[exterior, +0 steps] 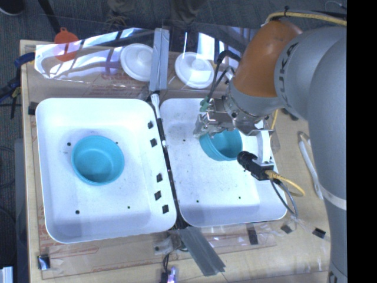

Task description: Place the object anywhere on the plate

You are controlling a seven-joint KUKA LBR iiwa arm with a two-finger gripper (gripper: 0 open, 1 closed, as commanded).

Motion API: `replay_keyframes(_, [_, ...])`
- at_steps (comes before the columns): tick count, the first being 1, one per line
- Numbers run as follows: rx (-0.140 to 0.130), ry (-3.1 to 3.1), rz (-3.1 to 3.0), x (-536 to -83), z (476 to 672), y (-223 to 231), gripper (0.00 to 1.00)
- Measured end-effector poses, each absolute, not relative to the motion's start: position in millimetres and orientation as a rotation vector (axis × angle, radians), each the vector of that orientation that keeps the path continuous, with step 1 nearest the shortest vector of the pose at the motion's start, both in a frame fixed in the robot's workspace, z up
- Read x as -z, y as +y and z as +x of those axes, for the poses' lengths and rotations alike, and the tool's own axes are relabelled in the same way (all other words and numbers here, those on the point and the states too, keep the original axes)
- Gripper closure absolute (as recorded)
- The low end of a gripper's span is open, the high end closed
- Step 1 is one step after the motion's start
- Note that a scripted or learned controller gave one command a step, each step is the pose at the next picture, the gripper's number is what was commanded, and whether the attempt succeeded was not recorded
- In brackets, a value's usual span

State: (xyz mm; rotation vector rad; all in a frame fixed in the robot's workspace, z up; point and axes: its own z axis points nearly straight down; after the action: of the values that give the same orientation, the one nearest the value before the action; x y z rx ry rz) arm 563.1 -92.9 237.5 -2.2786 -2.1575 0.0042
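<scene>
A grey robot arm [318, 99] enters from the right, with an orange band [268, 55] above its wrist. The wrist points steeply downward, ending in a metal two-finger gripper [207, 122]. Dark cables run along the wrist just behind the gripper.

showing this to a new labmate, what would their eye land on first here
The big grey arm with its orange band reaches in from the right and hangs over the right bin, with a blue bowl partly hidden beneath its wrist. A second blue bowl sits alone in the left bin. Two white lids lie beyond the bins.
</scene>
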Motion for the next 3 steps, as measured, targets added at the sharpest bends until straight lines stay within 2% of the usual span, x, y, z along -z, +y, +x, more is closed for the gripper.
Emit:
replay_keyframes(1, [-0.008,-2.182,-2.252,-223.5,550.0,-34.5,1.0])
replay_keyframes(2, [-0.007,-2.118,-2.315,-248.7,549.1,67.3,1.0])
replay_keyframes(3, [-0.01,-2.257,-2.179,-209.6,586.8,121.9,1.0])
